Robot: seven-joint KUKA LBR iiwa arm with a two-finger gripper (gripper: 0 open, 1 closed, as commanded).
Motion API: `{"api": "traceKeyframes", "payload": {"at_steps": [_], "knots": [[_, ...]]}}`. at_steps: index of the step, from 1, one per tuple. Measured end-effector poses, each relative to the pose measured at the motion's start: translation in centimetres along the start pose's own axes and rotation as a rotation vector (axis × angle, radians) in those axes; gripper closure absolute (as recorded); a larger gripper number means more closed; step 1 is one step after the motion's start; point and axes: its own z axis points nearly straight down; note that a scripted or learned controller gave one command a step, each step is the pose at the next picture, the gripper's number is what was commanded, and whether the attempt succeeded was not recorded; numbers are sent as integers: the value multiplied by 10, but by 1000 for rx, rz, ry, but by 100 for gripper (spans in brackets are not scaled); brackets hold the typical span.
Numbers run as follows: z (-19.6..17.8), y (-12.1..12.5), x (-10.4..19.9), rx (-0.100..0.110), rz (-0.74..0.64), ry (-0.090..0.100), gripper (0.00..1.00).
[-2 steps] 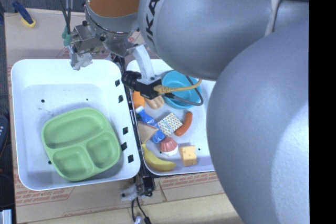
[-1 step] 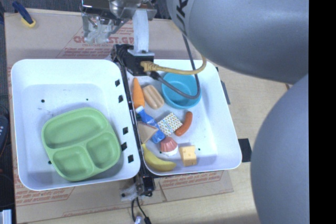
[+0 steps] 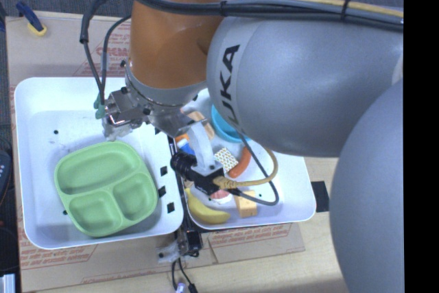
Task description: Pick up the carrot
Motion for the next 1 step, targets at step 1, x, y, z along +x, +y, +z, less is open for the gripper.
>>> {"api": "traceKeyframes", "payload": {"at_steps": [1], "knots": [[83, -33, -47, 0, 188, -1, 100]]}}
